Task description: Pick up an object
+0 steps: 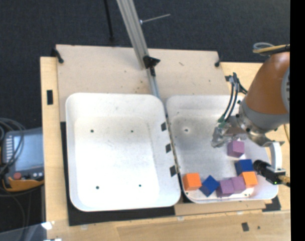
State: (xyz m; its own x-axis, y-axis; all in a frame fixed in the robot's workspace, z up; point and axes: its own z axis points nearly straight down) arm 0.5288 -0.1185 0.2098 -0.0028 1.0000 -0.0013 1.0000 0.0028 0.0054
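Note:
My gripper [220, 137] hangs low over the right bin [192, 119], in its right half. A purple block [237, 148] lies just to the right of and below the gripper, close to it; I cannot tell whether they touch. Along the bin's front edge lie an orange block [192, 181], a blue block [209, 185] and two purple blocks [232, 186]. Another orange block [250, 178] and a blue block [244, 166] sit at the right end of that row. The arm's orange band [268, 84] rises to the right of the gripper.
The left bin [117, 149] stands beside the right one, with a divider edge between them. A slanted metal rail [135, 26] runs from the top down to the bins' junction. A handheld controller [22, 157] with cables lies off the bench at left.

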